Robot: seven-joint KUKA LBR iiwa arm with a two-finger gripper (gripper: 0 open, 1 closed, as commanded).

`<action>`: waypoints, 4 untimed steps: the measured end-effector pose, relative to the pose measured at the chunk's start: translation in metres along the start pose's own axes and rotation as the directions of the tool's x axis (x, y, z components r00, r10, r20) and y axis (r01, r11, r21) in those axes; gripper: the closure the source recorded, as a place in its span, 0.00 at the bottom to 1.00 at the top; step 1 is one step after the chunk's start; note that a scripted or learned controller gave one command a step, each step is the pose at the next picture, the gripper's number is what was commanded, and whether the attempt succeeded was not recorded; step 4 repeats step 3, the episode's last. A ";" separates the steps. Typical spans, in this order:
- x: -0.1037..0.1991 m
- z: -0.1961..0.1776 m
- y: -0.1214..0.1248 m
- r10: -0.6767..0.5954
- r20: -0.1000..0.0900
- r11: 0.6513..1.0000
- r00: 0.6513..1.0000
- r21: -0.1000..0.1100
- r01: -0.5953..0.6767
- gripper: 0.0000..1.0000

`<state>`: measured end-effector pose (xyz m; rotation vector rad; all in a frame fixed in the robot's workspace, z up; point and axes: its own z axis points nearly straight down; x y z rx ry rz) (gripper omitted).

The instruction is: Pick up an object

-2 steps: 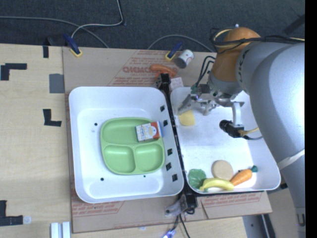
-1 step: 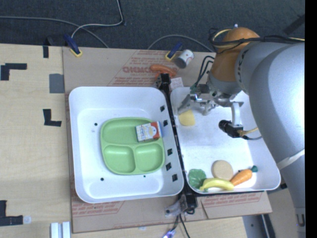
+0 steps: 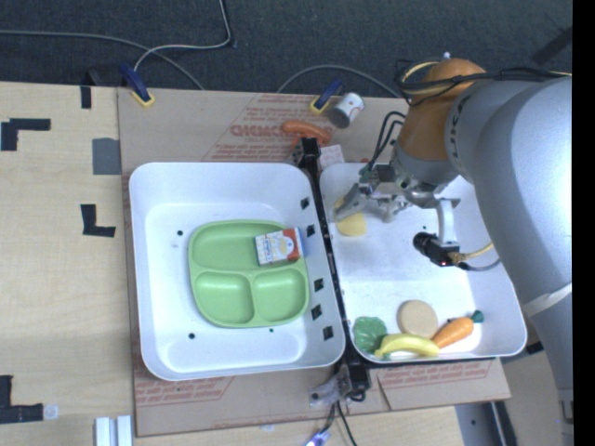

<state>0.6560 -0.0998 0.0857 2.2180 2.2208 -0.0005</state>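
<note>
A green divided plate [image 3: 249,288] lies in the left bin [image 3: 158,193] on cardboard [image 3: 242,128].

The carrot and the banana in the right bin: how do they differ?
The carrot is orange with a green top; the banana is yellow. The carrot is short and tapered; the banana is longer and curved. Both lie near the right bin's front edge, touching or nearly so.

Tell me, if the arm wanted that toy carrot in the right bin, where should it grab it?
Probably across the middle of the carrot, coming straight down. It lies flat, orange body slanting up toward its green top, so the pincer would best close across its narrow width. The banana touches its lower end and the bin wall is close, so the mid-body looks freest.
</note>
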 end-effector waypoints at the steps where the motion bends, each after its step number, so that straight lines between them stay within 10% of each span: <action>1: -0.001 0.000 0.000 -0.001 -0.001 1.000 1.000 0.000 0.001 0.00; 4: 0.004 0.000 0.013 -0.001 -0.003 1.000 1.000 0.001 0.001 0.00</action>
